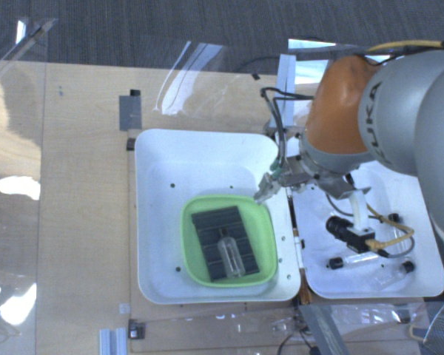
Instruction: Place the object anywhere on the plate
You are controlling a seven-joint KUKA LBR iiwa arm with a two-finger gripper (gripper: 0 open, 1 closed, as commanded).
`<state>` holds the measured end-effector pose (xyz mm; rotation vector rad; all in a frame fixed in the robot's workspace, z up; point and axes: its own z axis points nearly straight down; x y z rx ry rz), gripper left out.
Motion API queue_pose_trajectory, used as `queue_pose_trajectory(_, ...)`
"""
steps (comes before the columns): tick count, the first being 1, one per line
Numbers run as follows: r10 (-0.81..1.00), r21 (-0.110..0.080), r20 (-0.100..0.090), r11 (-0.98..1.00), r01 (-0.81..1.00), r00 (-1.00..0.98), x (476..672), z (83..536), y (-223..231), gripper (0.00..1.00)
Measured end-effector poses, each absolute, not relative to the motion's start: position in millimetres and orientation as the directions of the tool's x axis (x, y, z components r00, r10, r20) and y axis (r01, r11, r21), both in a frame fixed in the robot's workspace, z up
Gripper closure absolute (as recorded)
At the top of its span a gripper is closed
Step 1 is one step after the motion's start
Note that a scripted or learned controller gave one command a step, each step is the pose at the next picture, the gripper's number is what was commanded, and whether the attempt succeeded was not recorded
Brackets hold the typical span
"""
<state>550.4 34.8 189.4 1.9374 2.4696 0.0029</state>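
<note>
Gripper: hangs at green plate rim, opening impossible to tell. Below-left of it, grey block and clear tube on plate, probably already released there.

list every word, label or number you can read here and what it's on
"UKA": dark letters running sideways on the grey arm, next to its orange band; the start of the word is cut off.
Nothing else reads: the green plate, the dark ridged block lying on it and the right bin carry no legible text.
</note>
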Motion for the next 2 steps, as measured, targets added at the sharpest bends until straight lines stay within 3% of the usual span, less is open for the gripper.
queue_pose_trajectory(1,0.970,0.005,-0.002,0.245,0.970,-0.245,552.6,197.6,36.3,1.00)
queue_pose_trajectory(2,0.952,-0.001,0.000,0.306,0.952,-0.306,502.7,181.7,80.2,1.00)
